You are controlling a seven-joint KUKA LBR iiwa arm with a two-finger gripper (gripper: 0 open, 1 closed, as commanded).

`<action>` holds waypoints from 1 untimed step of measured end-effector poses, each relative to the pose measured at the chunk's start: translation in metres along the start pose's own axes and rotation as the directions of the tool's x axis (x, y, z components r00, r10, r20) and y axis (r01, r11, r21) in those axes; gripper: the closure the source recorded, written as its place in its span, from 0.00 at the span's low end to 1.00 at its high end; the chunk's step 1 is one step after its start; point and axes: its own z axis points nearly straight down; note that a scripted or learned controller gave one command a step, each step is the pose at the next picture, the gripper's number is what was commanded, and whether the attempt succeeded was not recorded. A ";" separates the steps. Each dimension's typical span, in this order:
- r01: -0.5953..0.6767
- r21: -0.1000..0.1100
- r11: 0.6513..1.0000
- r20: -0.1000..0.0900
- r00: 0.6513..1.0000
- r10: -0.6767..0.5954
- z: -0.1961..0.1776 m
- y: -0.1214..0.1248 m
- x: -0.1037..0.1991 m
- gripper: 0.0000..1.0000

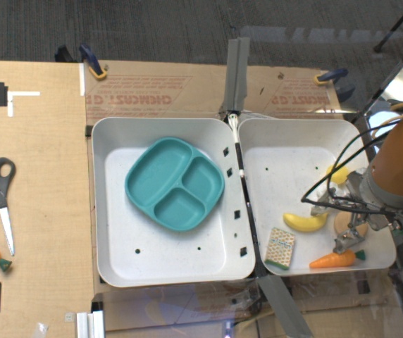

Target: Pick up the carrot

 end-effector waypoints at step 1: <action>-0.235 -0.008 0.972 -0.023 0.972 0.235 0.006 0.008 -0.008 0.00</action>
